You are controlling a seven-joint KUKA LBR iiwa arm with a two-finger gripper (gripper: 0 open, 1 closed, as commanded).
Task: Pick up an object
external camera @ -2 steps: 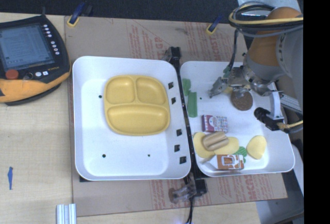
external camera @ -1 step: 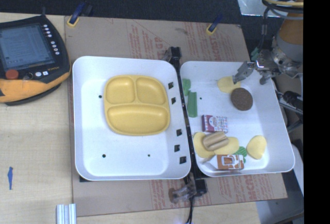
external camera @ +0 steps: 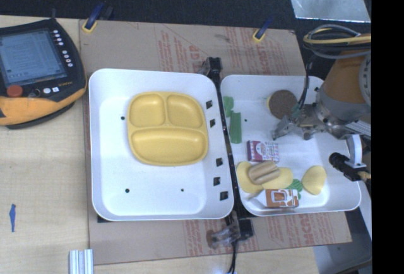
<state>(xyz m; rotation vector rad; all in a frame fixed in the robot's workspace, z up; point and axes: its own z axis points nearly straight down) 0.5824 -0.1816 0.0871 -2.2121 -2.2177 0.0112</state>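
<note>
Divided plate (external camera: 168, 127) in left bin (external camera: 107, 159)

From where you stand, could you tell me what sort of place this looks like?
Probably a robotics lab bench: a teach pendant lies left, two white bins sit on clamped cardboard, and toy food fills the right bin.

The bench (external camera: 44, 165) is light wood with a brown cardboard sheet (external camera: 158, 45) on it. Two white bins (external camera: 107, 159) sit side by side on the cardboard. A control pad (external camera: 35, 67) lies at the left
</note>
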